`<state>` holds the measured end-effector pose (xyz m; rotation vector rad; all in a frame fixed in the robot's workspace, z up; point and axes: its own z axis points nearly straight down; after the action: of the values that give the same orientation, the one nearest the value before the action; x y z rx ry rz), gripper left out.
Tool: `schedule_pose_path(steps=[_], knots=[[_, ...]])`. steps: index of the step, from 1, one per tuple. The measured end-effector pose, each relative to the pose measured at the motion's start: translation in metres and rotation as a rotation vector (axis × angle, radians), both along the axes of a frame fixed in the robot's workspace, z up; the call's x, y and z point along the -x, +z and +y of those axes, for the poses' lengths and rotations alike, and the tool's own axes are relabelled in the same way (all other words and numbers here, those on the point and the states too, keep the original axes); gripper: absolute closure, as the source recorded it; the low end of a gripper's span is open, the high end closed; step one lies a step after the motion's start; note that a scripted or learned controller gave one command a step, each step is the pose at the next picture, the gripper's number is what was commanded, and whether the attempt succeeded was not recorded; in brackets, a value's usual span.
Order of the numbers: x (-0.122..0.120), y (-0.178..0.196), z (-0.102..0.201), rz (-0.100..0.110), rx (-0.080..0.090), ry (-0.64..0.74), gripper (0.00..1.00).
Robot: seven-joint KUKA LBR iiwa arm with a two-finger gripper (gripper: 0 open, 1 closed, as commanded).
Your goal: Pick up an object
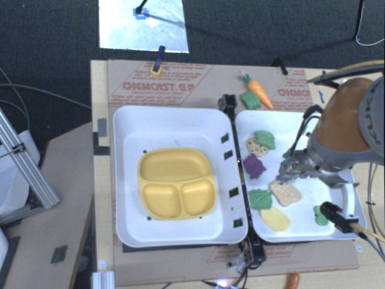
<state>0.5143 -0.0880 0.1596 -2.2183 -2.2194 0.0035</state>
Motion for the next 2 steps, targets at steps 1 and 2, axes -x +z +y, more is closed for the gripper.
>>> schedule_pose_path(steps=[1,2], knots=[[-0.002,0.014,0.000,-0.007,0.001,0.002,1.00],[0.026,0.170,-0.013,-0.024,0.004,0.002,1.00]])
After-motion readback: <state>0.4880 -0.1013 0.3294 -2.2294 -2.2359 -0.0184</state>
